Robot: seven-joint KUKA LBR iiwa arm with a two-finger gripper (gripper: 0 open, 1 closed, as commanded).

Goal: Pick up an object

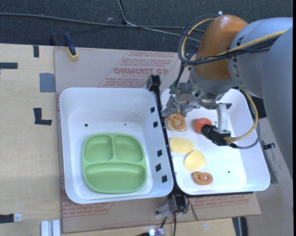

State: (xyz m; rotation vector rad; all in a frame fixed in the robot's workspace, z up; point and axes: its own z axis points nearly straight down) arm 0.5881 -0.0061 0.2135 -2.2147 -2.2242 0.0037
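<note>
here the pincer [178, 110] hangs low in the right bin [251, 178], just over a pretzel [176, 123]; its grip i cannot tell. nearby lie a red piece [202, 124], two yellow chips [181, 144] and another pretzel [202, 178]. the left bin [71, 102] holds a green tray [114, 162].

Even, bright overhead light washes the white bins [69, 107] near glare, my arm [265, 53] looms soft-edged, and shadows stay faint.
</note>
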